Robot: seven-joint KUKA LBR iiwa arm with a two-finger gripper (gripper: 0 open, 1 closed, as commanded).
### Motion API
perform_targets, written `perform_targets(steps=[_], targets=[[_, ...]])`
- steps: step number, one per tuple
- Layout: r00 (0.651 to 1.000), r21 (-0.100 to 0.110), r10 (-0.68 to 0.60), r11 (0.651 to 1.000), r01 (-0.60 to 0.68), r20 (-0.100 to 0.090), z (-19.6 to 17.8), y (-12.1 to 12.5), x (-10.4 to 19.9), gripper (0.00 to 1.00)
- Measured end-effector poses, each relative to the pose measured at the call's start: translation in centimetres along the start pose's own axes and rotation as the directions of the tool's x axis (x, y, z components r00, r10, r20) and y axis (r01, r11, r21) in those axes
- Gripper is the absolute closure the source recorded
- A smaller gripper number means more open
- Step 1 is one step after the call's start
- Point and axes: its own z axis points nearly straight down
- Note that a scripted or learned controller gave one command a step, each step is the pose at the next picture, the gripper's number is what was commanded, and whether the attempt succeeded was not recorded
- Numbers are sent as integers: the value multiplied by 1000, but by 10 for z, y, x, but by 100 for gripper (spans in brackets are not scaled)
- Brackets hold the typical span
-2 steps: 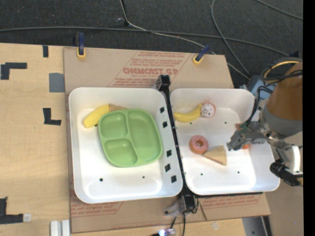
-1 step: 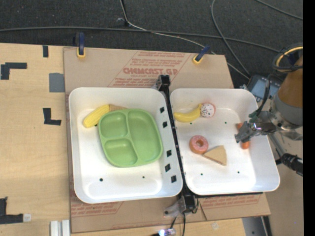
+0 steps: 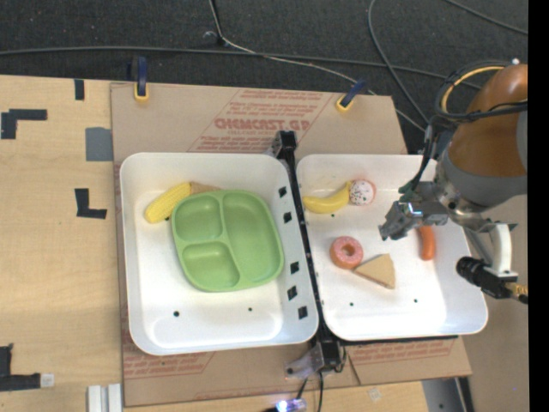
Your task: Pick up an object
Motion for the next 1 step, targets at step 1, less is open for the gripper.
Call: perform_targets(steps=[1], targets=[[1000,2,1,1000,-1,1,6,16,61,100]])
